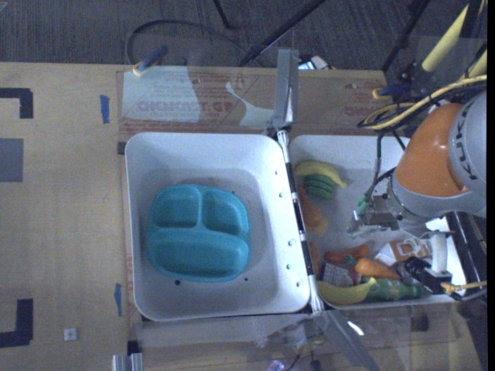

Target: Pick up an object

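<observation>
Camera view: the end effector hangs over the right bin, above toy food heaped along its near edge; whether it is apart or together I cannot tell. Best to descend squarely on the orange carrot, clear of neighbours.

Candidate objects crowd right white bin.
Yellow curved banana lies at far left of bin; green ridged toy touches its near side.
Orange rounded piece against left wall, partly blurred.
Near edge: second yellow banana-shaped piece, orange carrot-like piece just above it, small red-and-dark packet to left, green item to right.
All lie flat, jumbled, several touching.
</observation>
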Robot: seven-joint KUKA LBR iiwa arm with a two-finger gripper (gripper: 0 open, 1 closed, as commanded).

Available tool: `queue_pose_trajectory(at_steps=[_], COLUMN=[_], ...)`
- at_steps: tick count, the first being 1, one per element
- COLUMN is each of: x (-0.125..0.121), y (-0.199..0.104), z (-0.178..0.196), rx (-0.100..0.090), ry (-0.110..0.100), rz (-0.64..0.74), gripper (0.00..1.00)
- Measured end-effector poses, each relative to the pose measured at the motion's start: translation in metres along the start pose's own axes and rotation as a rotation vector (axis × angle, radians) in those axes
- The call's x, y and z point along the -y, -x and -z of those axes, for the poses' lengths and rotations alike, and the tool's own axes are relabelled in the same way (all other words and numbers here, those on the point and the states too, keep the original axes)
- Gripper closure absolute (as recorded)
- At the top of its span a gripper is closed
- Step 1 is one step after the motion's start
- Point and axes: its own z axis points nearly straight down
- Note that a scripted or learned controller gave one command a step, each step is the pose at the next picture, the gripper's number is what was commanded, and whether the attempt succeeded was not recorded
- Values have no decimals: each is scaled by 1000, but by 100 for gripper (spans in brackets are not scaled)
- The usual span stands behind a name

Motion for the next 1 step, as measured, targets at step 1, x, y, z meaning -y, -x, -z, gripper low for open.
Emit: queue_pose_trajectory(at_steps=[1], x=[0], y=[0], z=[0], rx=[0], ry=[0], rz=[0], gripper=[0])
